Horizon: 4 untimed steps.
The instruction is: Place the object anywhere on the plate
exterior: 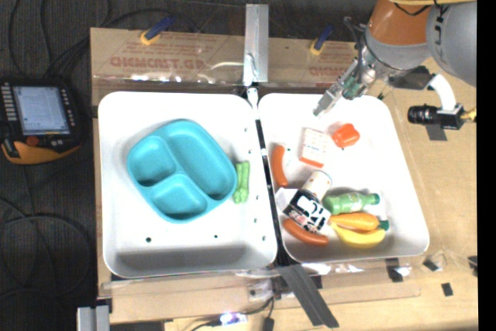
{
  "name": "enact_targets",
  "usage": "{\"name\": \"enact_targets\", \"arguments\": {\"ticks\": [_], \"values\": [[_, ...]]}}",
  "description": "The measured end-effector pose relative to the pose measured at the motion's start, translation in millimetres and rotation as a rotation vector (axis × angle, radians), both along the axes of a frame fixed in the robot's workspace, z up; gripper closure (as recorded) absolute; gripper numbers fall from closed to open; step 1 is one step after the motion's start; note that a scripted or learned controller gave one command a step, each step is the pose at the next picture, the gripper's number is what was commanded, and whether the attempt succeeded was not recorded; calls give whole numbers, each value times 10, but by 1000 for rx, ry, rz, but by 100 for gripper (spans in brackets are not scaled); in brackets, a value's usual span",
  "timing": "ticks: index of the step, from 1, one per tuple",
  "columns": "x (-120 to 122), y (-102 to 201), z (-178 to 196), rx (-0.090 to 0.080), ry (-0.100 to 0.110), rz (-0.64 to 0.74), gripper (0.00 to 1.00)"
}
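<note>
My arm (434,4) is cut off at the frame's upper right. My fingers (332,98) are too small to judge. Lower right, the bottle (353,202) partly hides the banana (360,232).

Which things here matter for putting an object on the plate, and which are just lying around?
For the job: blue divided plate, gripper, toy food in the right bin such as the orange piece.
Lying about: teach pendant, clamps, cables.

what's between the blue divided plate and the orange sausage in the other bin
In the camera view, a small green pea pod lies beside the blue three-compartment plate, then come the two bins' adjoining white walls, then the orange sausage.
</note>
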<state>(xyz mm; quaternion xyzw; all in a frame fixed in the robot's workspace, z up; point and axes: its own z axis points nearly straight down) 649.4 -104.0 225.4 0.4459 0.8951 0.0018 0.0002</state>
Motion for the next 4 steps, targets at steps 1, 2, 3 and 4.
{"name": "enact_targets", "arguments": {"ticks": [1,2,3,4], "values": [[-419,507,-420,-2,2,258,100],[-464,1266,-330,0,1,263,100],[-665,1948,-164,-3,0,543,100],[-225,1662,370,-2,-2,552,100]]}}
